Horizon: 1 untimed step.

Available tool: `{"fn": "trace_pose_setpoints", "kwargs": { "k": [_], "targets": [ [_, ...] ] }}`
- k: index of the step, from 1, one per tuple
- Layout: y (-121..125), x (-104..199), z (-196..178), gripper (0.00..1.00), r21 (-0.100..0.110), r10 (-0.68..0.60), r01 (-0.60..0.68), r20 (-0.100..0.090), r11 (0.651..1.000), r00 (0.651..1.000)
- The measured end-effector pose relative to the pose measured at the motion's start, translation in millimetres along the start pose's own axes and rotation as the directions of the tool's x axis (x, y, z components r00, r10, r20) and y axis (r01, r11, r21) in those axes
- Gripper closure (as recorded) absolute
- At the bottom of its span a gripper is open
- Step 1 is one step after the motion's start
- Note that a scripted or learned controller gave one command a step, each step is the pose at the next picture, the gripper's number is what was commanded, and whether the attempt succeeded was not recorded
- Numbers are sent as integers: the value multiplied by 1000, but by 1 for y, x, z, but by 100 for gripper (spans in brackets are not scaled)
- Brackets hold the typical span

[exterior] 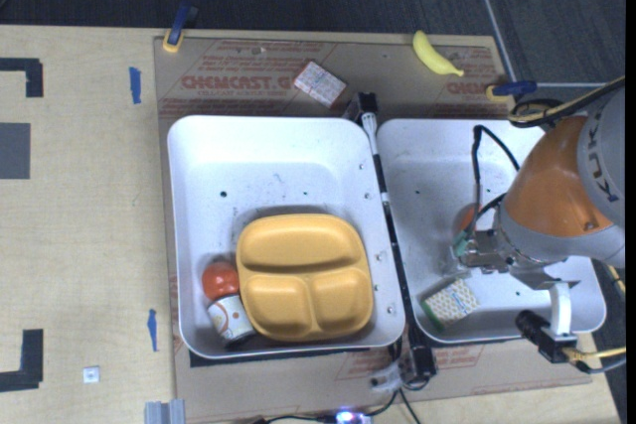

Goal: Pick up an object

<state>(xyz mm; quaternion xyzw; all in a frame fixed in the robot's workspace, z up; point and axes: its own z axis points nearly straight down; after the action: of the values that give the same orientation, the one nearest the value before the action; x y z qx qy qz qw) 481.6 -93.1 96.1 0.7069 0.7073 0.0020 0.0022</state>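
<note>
In the right bin (427, 164), a small flat patterned packet (449, 301) lies near the front wall. My gripper (475, 253) is low in this bin, just above and to the right of the packet, and the grey wrist and orange band (556, 189) hide much of it. A bit of green (462, 243) shows at the gripper's left side. The left bin (258, 154) holds a yellow compartment tray (303, 275). A red and white object (224, 298) is tucked against that tray's left side.
A small toy banana (435, 55) and a patterned little box (318, 82) lie on the cardboard behind the bins. Blue clamps (179, 23) hold the cardboard's corners. Cables run along the seam between the bins and loop around the arm.
</note>
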Motion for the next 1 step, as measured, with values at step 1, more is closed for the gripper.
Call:
{"fn": "trace_pose_setpoints", "kwargs": {
  "k": [1],
  "targets": [
    [0,0,0,0,0,0,0,0,1000,1000]
  ]
}}
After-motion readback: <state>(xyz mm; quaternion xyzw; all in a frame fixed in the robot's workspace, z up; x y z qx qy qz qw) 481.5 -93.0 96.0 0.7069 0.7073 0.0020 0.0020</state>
